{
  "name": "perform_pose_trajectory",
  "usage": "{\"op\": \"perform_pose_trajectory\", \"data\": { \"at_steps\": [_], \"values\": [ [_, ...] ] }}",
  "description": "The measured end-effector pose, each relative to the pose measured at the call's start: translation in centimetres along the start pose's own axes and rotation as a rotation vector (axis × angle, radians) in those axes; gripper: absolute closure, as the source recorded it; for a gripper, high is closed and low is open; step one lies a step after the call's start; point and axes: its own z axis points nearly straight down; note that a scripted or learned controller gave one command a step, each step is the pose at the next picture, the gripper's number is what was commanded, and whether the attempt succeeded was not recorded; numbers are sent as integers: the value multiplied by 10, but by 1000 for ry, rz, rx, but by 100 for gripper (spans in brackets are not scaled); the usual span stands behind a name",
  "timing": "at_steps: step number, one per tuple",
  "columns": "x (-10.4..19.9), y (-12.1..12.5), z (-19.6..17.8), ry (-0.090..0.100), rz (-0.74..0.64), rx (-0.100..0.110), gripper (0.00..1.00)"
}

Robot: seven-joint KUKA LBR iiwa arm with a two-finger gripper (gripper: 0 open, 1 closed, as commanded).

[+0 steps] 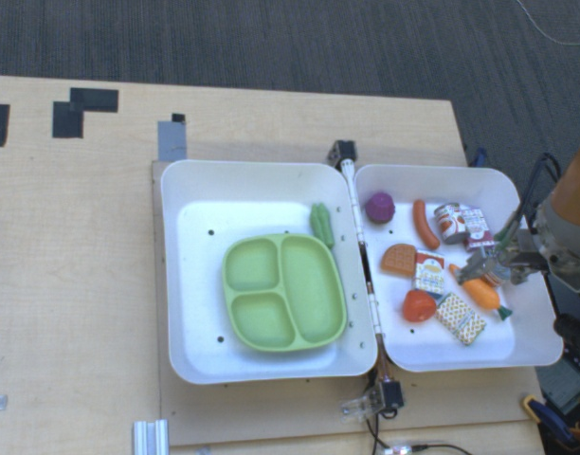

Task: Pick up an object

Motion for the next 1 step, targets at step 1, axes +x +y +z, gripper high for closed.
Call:
{"op": "perform_pose_trajectory", "data": {
  "at_steps": [1],
  "values": [
    [34, -5, 78, 0, 2, -1, 0]
  ]
}}
